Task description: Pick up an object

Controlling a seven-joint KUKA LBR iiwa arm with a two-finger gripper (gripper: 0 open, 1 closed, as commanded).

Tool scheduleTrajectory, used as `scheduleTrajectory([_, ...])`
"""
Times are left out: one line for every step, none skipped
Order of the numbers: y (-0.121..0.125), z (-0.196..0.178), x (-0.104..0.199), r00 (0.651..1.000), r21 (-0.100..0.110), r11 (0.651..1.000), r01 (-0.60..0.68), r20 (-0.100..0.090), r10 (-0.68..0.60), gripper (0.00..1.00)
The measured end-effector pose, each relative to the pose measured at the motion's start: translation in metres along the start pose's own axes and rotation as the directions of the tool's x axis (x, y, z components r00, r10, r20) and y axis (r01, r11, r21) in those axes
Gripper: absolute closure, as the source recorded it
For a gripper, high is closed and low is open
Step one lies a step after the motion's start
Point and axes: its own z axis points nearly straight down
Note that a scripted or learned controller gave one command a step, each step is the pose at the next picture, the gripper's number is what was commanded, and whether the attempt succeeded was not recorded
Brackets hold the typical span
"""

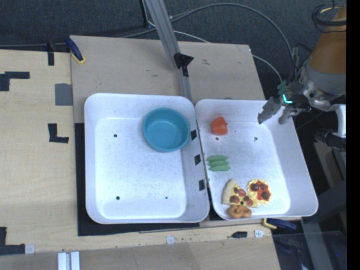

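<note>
No writing could be read. The left bin (101, 167) held a blue bowl (166, 129). The right bin (281, 167) held a red piece (219, 126), green pods (218, 162) and pizza slices (247, 194). The gripper (275, 112) hung spread open, holding nothing, over that bin's upper right corner.

Arm (332, 49) cut off by right edge of frame — only orange band and wrist visible. Small brown item (240, 211) at lower right bin (292, 167) rim, beside pizza slice (250, 193) — too small to identify. Metal pole (163, 27) cut by top edge.
</note>
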Motion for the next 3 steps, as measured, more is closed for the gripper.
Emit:
scheduleTrajectory([0.000,0.000,0.000,1.000,0.000,1.000,0.000,0.000,0.000,0.00])
scheduleTrajectory([-0.006,0.047,0.007,1.000,0.004,1.000,0.001,-0.001,-0.001,0.00])
scheduleTrajectory([-0.005,0.101,-0.002,1.000,0.005,1.000,-0.001,-0.001,0.001,0.00])
